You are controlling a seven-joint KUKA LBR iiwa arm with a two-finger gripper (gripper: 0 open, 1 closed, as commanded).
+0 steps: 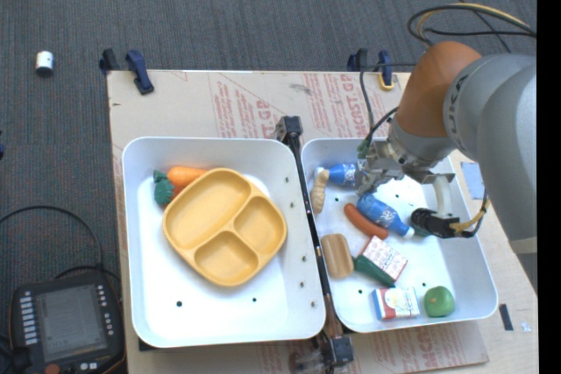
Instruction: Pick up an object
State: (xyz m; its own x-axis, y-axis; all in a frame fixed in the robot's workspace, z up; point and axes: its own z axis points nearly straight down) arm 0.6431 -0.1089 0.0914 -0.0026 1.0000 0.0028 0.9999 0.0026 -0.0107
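My gripper (pixel 375 177) hangs low over the right bin (pixel 465 276), just above the blue bottle (pixel 383 214) and the red sausage (pixel 365 221); from this angle I cannot tell how it is set. A green ball (pixel 439 300) and small boxes (pixel 390 280) lie nearer the front. The left bin (pixel 140 276) holds a yellow tray (pixel 225 226) and a carrot (pixel 182 176).
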